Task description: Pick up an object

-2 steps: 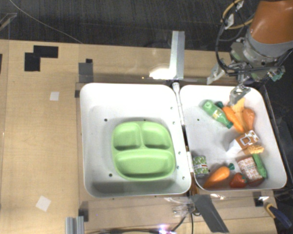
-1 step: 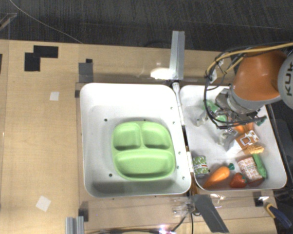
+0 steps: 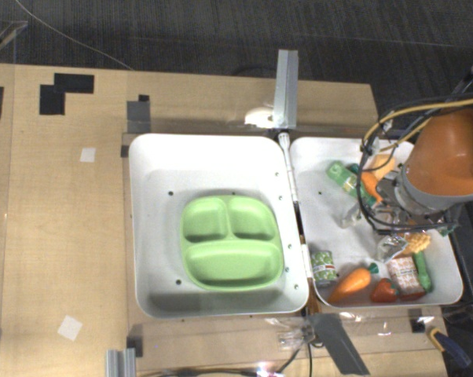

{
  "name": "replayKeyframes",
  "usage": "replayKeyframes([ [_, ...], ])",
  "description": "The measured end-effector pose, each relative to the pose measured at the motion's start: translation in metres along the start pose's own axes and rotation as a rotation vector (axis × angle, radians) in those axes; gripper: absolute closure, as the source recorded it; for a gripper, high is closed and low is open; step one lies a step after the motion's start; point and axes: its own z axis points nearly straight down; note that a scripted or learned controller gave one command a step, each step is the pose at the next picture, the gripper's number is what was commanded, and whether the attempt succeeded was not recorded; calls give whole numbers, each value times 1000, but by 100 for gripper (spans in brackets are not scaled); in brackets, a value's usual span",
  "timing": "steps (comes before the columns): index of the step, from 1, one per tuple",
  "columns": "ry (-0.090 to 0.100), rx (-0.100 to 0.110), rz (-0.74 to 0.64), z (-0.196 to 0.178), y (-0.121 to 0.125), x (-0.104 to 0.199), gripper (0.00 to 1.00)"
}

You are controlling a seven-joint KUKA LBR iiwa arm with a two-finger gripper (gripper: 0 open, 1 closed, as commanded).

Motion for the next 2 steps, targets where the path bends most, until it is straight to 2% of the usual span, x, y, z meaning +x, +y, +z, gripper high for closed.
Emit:
replayKeyframes([
  [1,-1,-4,-26,3,-30,-78,0],
  [2,-14,6,-25,-13,-32,-82,100],
])
